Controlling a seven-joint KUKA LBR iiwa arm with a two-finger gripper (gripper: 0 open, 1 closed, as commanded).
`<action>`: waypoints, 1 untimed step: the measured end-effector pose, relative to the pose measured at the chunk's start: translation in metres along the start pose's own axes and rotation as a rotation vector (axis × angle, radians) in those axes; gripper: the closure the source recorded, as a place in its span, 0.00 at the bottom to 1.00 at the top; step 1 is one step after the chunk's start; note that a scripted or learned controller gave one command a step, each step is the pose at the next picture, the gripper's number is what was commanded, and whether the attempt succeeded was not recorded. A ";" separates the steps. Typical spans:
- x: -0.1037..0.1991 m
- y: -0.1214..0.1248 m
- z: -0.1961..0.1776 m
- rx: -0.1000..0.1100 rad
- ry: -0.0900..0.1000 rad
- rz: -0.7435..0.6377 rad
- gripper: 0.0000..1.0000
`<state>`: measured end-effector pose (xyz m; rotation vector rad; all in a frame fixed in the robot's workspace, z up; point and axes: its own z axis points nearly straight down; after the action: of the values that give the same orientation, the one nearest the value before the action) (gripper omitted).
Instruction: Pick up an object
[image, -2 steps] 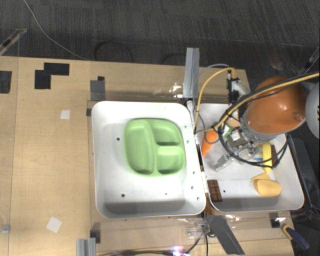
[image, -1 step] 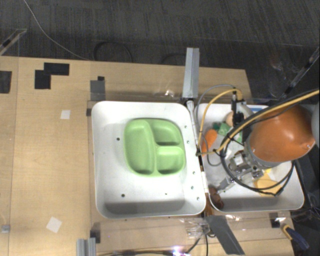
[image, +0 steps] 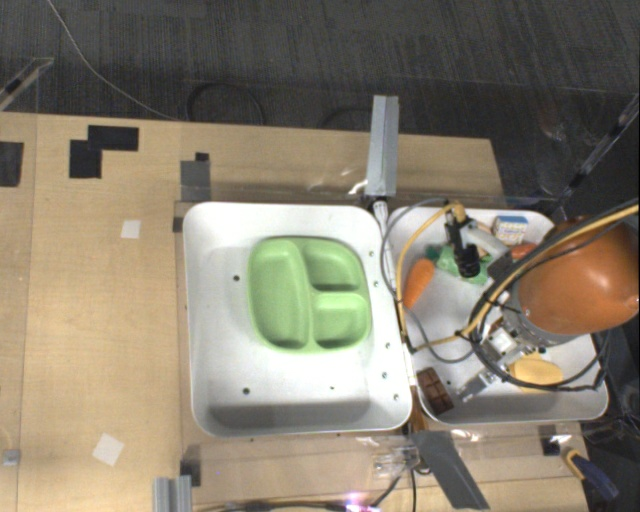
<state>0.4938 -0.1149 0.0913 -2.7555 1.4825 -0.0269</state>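
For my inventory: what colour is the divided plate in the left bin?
Light green divided plastic plate, in the camera view.

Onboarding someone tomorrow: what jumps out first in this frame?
The green divided tray sitting alone in the left bin. Next, the arm's orange band looming over the right bin, above clutter that includes a carrot and a yellow piece.

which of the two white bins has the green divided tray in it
The left bin. The green divided tray lies in its middle, while the right bin holds small items such as a carrot, with the arm over it.
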 end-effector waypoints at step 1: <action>-0.003 -0.002 -0.010 -0.002 -0.007 0.002 1.00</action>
<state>0.4938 -0.1110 0.1008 -2.7533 1.4839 -0.0162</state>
